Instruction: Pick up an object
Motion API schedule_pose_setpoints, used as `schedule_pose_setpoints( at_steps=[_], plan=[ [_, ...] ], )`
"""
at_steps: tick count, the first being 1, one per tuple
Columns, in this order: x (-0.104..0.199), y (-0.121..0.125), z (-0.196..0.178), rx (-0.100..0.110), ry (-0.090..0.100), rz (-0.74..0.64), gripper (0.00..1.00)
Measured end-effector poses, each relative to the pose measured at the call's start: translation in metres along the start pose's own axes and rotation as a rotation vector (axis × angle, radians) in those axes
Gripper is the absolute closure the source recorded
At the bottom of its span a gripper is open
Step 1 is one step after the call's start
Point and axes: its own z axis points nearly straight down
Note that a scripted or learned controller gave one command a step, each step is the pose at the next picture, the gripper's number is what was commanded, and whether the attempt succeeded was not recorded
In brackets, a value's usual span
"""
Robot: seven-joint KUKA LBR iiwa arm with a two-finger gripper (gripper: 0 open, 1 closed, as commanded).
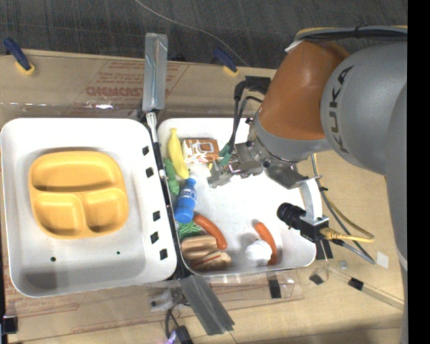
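Gripper (222, 172) hangs low over the right bin (290, 213) near the box (199, 150), probably to grasp; its opening I cannot tell.

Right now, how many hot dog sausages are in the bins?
2. One sausage lies in the right bin near its front, beside the bread. The other sausage lies near the front right corner. The arm may hide more.

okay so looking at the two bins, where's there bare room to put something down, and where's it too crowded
Left bin: bare white floor all round the yellow tray, widest along the near edge.
Right bin: a bare patch mid-floor, between the blue bottle and the sausage.
Crowded: its left wall, from the banana down to the bread.
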Motion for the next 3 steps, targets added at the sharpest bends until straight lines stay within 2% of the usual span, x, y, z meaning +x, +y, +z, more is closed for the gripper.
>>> schedule_pose_setpoints(
  at_steps=[1,2,3],
  plan=[
    [-0.001,-0.001,0.002,0.005,0.0,0.001,0.0],
    [-0.063,0.045,0.091,0.012,0.001,0.181,0.0],
    [-0.095,0.077,0.168,0.001,-0.002,-0.011,0.0]
  ],
)
